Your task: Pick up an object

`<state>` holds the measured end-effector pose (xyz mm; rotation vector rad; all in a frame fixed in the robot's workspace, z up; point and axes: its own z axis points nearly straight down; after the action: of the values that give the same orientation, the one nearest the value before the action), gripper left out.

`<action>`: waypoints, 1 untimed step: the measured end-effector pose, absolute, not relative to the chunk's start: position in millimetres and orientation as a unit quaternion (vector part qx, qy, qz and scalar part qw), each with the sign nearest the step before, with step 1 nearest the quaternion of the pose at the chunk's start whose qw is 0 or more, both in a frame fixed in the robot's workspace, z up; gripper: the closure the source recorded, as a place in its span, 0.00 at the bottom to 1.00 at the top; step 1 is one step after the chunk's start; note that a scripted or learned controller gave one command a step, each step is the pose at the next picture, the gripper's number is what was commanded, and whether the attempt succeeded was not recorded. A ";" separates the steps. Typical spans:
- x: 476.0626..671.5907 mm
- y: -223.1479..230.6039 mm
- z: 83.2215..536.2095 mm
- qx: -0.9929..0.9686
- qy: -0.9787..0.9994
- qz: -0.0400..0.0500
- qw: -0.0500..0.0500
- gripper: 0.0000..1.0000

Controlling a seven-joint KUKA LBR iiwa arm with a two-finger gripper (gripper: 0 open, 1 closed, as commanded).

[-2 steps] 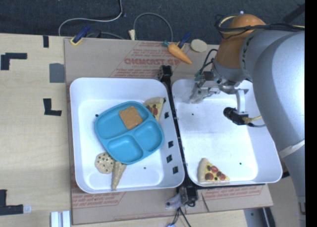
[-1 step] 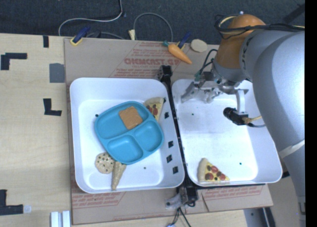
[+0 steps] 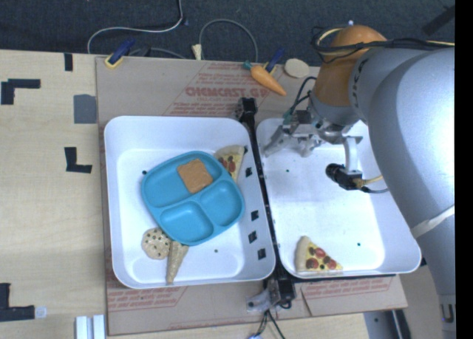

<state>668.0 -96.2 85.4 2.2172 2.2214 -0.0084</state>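
We look down at a slant on two shallow white bins set side by side on a cardboard-covered bench. In the left bin (image 3: 118,182) we see a blue divided plate (image 3: 194,197) with a brown toast square (image 3: 196,176) lying in its far compartment. A pizza slice (image 3: 232,159) rests just beyond the plate's right edge, near the divider between the bins. At the plate's near left corner lie a chocolate-chip cookie (image 3: 155,243) and, touching it, a waffle cone (image 3: 175,258) that points toward the bin's near wall. The right bin (image 3: 399,252) contains a second pizza slice (image 3: 316,255) with red toppings, close to its near wall. The grey arm (image 3: 410,116) with its orange band enters from the right, and its gripper (image 3: 295,137) sits low over the far left part of the right bin, well apart from that pizza slice. We cannot tell how its jaws stand, and nothing is seen between them. Beyond the bins, a toy carrot (image 3: 267,79) lies on the cardboard.
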 end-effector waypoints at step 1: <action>668.0 -100.3 86.4 0.707 0.707 -0.001 0.000 0.00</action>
<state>668.0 -100.3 86.4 2.2203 2.2219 -0.0027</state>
